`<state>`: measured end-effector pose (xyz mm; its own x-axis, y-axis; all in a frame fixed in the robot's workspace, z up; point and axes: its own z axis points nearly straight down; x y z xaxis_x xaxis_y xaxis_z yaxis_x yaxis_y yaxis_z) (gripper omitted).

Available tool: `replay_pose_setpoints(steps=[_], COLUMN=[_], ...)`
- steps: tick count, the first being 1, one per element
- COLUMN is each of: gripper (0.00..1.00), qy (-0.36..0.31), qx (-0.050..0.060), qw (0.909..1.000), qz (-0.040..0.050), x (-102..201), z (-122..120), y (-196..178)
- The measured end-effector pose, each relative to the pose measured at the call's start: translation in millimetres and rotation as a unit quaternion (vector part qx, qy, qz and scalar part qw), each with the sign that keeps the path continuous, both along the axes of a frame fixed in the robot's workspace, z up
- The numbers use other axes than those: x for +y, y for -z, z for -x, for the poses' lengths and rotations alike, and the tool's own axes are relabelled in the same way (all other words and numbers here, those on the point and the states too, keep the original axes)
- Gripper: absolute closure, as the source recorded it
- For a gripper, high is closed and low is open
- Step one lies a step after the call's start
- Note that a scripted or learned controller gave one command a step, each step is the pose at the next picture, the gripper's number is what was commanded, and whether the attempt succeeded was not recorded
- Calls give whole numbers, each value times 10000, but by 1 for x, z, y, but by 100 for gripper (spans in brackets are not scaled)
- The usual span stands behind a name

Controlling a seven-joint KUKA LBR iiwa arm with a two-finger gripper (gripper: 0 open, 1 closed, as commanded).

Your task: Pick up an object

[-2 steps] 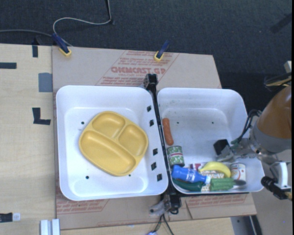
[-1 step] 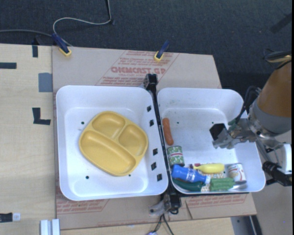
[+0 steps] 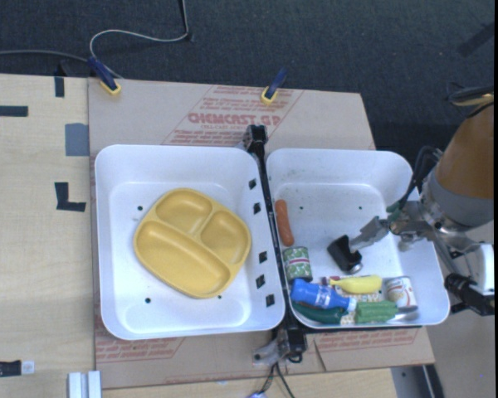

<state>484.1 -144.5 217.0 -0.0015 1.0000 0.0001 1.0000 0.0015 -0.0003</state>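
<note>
Two white bins (image 3: 183,160) are set side by side. A yellow divided plate (image 3: 192,241) is held in the left bin. The gripper (image 3: 345,254) is lowered into the right bin; its grip cannot be told. Small objects (image 3: 349,298) are crowded along that bin's near edge, just beside the gripper.

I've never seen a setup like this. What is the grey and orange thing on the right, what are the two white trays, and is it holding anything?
You are looking down at a slant from a camera fixed above a bench. The grey and orange shape is a robot arm reaching in from the right. Its black gripper, a two-finger hand, hangs low in the right bin; I see nothing held in it. That bin holds small toy groceries: an orange sausage, a green can, a blue bottle, a yellow banana and some others. The left bin holds a yellow divided plate. The robot's job is to pick one object up.
</note>
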Motion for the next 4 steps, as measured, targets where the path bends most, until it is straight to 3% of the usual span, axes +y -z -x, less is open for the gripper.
replay_pose_setpoints(steps=[1,2,3,4], gripper=[0,0,0,100], qy=[4,-4,4,4], qx=[-4,-21,-7,-13], qw=[10000,10000,10000,10000], qz=[-3,6,6,4], x=[-3,14,29,29], z=[0,-90,-37,-38], y=[132,131,132,122])
